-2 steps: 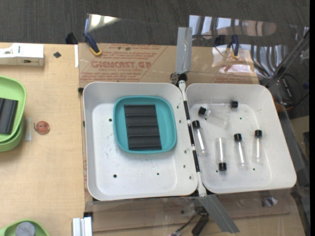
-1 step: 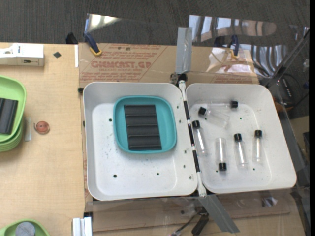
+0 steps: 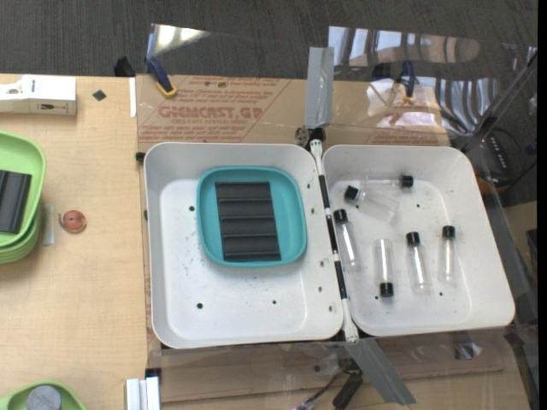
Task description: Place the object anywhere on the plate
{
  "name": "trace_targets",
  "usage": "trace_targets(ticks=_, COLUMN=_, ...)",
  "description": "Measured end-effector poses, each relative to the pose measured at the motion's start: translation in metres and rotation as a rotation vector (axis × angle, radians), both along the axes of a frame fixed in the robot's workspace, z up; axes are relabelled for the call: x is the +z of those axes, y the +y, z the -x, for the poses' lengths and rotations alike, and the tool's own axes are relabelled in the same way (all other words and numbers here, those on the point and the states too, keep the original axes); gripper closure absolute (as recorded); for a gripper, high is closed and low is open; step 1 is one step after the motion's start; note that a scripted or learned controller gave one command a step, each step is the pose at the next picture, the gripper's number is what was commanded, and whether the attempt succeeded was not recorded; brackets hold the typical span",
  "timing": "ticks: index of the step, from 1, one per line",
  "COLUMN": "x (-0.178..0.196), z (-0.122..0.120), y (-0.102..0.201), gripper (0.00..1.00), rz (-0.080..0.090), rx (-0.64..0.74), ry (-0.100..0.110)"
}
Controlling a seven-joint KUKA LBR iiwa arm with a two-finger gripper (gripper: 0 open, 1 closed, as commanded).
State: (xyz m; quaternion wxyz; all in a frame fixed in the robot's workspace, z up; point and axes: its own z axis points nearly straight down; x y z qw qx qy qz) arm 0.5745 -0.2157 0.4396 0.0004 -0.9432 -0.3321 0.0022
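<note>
The right bin [image 3: 479, 229] contains the candidate objects: several clear vials with black caps, lying flat on the white floor. One vial [image 3: 346, 239] lies along the left wall, cap at the far end; another vial [image 3: 385, 269] lies just right of it with the cap at the near end; two more vials [image 3: 416, 261] and [image 3: 448, 253] lie near the centre and right, caps at the far end; a further pair near the far side [image 3: 380, 191] lies loosely crossed. The vial bodies are transparent and nearly vanish against the white floor, so the black caps are the reliable locating marks. The teal plate [image 3: 295, 220], a rounded rectangle carrying a dark ribbed insert [image 3: 248, 220], sits in the far-centre part of the left bin [image 3: 171, 272]. The state of the end effector cannot be told from this view. The step in hand is judged to be selection and pickup of one vial. Choose an isolated vial, such as one of the two standing apart at centre and right, rather than the vial against the wall or the crossed pair. Align the fingers across the short axis of the tube, near mid-length, so that it neither rolls nor tips on lifting. Carry it over the divider between the bins and release it low over the plate, since a round tube is likely to roll.
</note>
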Motion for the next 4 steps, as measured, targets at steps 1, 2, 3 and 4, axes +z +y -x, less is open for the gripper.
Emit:
trace_targets(ticks=1, x=-0.0002, z=-0.0107, y=-0.0029, gripper=0.0, rz=0.0, rx=-0.039, ry=0.0)
trace_targets(ticks=2, x=-0.0005, z=-0.0052, y=-0.0066, gripper=0.0, rz=0.0, rx=-0.167, ry=0.002)
trace_targets(ticks=3, x=0.0006, z=-0.0082, y=-0.0066, gripper=0.0, rz=0.001, rx=-0.293, ry=0.0)
trace_targets(ticks=4, x=0.0009, z=-0.0105, y=-0.0067, gripper=0.0, rz=0.001, rx=-0.411, ry=-0.001)
